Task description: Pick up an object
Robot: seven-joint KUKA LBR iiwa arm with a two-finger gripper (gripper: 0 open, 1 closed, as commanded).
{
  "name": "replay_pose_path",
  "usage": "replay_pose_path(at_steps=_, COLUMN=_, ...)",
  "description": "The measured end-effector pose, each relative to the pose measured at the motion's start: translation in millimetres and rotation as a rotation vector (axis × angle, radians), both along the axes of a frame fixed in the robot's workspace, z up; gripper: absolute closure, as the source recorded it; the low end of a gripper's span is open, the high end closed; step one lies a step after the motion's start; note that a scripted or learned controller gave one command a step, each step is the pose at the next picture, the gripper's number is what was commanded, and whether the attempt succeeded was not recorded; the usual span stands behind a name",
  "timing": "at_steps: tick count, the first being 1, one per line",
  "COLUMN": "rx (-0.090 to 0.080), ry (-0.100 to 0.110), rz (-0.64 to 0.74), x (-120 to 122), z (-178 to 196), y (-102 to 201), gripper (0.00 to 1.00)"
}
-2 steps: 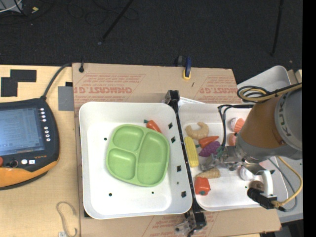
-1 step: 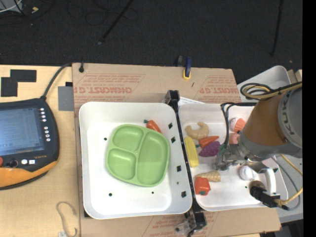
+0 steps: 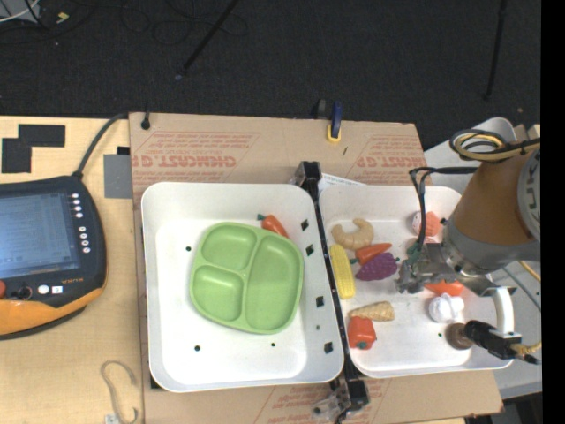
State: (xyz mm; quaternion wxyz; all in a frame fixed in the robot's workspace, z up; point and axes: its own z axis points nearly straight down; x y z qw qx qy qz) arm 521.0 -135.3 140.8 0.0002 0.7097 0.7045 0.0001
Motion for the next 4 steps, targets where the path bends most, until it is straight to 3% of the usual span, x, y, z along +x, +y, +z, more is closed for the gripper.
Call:
replay_pose_path(at_steps=2, rx=0.0, ry=-0.002, rz=0.007, x=-1.5, z=89.5, y=-0.4, gripper=1.0)
replay_pose_path(at_steps=4, rx=0.003, ry=0.006, rz=0.011, x=-11.1, z=84.8, y=102.5, gripper=1.0)
